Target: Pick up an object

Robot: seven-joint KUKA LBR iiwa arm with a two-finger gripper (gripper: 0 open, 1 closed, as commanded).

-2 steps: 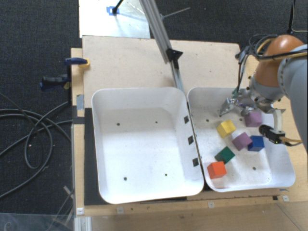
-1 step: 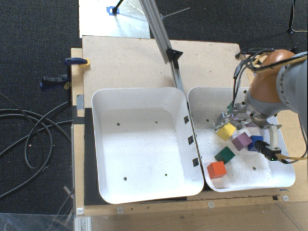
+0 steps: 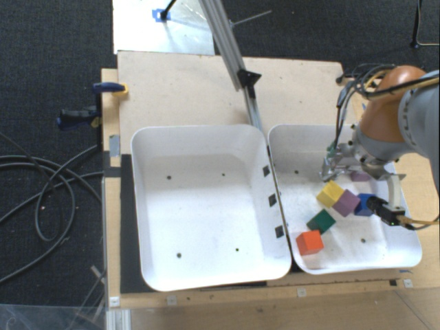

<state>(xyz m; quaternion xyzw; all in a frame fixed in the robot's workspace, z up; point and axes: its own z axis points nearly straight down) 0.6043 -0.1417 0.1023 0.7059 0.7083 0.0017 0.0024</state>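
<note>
A robotics lab or test workshop, seen from above. A plain fibreboard bench (image 3: pixel 206 88) sits on dark carpet (image 3: pixel 48 40). Two shallow white bins (image 3: pixel 199 139) lie side by side on the bench. Left of the bench, blue clamps (image 3: pixel 82 117) grip its edge and loose black cables (image 3: pixel 41 184) coil on the carpet. A grey metal pole (image 3: pixel 223 33) slants across the bench. A grey and orange robot arm (image 3: pixel 395 112) reaches in from the bench's right side.
</note>
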